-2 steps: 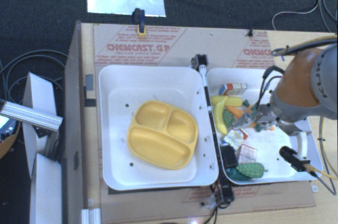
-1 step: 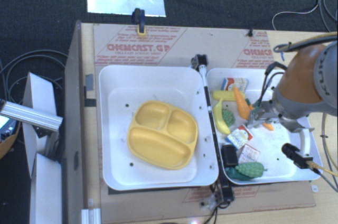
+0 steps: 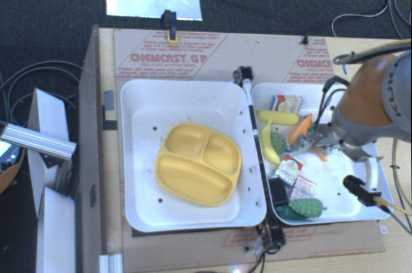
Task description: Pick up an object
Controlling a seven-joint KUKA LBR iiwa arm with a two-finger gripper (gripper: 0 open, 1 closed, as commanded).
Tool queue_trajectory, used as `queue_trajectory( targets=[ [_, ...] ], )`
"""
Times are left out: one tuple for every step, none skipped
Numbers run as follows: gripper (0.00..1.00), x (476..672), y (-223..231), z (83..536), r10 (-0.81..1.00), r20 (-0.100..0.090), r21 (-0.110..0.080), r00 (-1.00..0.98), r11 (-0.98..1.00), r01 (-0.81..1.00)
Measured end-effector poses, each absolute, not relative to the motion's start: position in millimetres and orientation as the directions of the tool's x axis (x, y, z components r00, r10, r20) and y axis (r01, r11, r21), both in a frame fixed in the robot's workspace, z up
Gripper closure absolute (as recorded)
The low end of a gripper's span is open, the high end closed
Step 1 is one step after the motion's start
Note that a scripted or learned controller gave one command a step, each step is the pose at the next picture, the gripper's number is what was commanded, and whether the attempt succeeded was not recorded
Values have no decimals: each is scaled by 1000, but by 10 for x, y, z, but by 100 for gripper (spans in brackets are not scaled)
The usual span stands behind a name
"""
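**Arm low over a crowded right bin**

The gripper (image 3: pixel 308 140) sat down among the clutter in the right bin (image 3: pixel 360 210), beside an orange carrot (image 3: pixel 300 128) and a yellow corn cob (image 3: pixel 278 117). Packed pieces could have been nudged aside or pinched two at once. Whether the fingers were apart or together could not be told. The yellow tray (image 3: pixel 198 164) lay in the left bin (image 3: pixel 138 136).
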State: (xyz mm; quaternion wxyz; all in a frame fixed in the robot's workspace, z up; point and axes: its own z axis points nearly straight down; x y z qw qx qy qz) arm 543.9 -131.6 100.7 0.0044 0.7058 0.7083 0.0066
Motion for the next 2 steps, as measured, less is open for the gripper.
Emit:
queue_trajectory(
  targets=[
    [0, 6234, -1147, 867, 1000, -2, 12, -8, 8, 1000],
    [100, 6186, -1159, 950, 1000, 0, 2, -5, 5, 1000]
  ],
)
